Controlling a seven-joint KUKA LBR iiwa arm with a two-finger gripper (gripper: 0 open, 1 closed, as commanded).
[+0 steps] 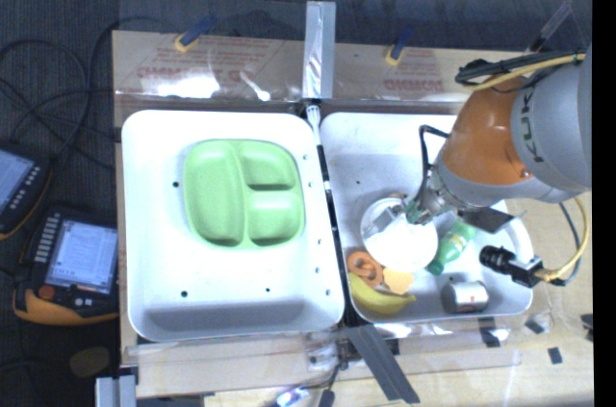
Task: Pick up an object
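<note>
Objects for the picking lay heaped in the right bin, toward its near end. My gripper was down among them, just above a white bowl and beside a shiny clear thing that I could not make out. Whether my fingers were apart or together I could not tell, since my own wrist and the clutter hid them, and I saw nothing plainly held between them.

Just right of the bowl lay a green bottle, tilted, touching the bowl's edge. At the bowl's near side sat a yellow banana, with something orange and ring-shaped resting against it. Farther right, near the bin's near corner, lay a small grey metallic can on its side, apart from the heap.

My arm, grey with its orange band, crossed over the right bin's far right part. The left bin held a green divided plate, well apart from my gripper.
</note>
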